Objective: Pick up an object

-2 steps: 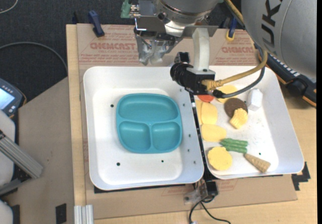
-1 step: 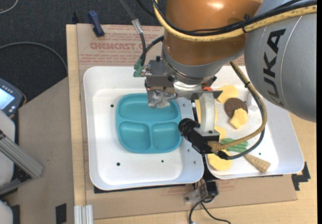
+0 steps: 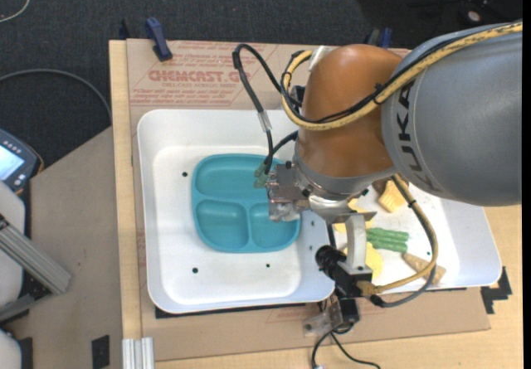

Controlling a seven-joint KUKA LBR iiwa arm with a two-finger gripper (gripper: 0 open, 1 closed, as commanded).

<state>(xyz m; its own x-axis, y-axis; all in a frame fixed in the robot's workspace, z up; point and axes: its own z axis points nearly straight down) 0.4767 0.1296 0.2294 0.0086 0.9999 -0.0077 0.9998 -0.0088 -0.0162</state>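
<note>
Where arm (image 3: 390, 127) overhangs, teal tray (image 3: 228, 201), yellow pieces (image 3: 390, 197) half-hidden

Brown desk (image 3: 207, 334) under two white bins (image 3: 158, 193). Blue clamp (image 3: 158, 37) at the desk's eleven o'clock corner. Dark carpet (image 3: 66, 11) beyond, thin cable (image 3: 50, 77) at nine o'clock.

Grey KUKA arm with an orange wrist band

The arm (image 3: 465, 118) is a thick, smooth grey cylinder carrying part of the black KUKA lettering (image 3: 404, 114) on its side. A glossy, rounded orange band (image 3: 344, 110) sits next to the wrist, followed by a grey metal collar (image 3: 332, 186). Yellow and black cables (image 3: 348, 98) loop across the orange section, and a black cable (image 3: 253, 81) arcs away from it. A pale bracket with a black fitting (image 3: 353, 255) hangs beside the wrist.
</note>
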